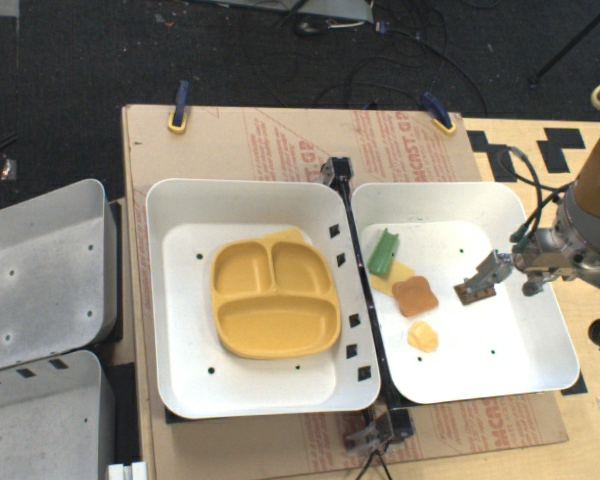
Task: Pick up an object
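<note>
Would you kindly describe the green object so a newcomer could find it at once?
Look in the right-hand white bin, toward its left wall beside the divider. The green object lies there at a slant, above a brown piece and yellow piece; it alone is green and elongated.

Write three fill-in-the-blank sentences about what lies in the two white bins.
1. The divided yellow tray lies in the ____ bin.
2. The green block lies in the ____ bin.
3. The tray has ____ compartments.
4. The tool hovers over the ____ bin.

Missing words: left; right; three; right.
</note>
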Controlling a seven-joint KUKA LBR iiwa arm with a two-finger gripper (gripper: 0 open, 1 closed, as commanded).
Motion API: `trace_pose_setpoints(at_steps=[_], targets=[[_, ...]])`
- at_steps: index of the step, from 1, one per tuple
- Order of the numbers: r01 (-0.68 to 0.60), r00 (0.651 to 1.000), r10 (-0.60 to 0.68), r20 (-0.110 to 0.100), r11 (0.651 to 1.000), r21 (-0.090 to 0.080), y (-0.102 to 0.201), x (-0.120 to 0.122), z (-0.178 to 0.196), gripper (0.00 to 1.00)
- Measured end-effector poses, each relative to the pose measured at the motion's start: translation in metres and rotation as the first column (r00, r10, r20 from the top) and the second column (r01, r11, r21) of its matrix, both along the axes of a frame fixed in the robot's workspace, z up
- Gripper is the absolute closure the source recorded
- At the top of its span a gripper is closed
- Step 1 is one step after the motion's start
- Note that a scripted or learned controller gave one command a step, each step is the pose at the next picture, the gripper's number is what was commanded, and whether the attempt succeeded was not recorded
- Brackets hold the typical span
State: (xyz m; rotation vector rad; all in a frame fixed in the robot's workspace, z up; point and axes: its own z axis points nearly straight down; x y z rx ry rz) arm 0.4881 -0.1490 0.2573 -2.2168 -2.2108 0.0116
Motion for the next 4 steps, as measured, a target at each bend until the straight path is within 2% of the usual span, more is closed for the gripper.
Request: trace_pose_setpoints(at_steps=[1,2,4], targets=[[-0.004,1.0,0.004,0.012,1.0,-0.002,0.001,0.002,0.006,0.0],[-0.001,1.0,0.001,0.008,1.0,-0.001,-0.001,0.001,-0.057,0.0],[0.0,1.0,0.0,0.013,1.0,-0.002,-0.006,-0.006,-0.157,0.0]])
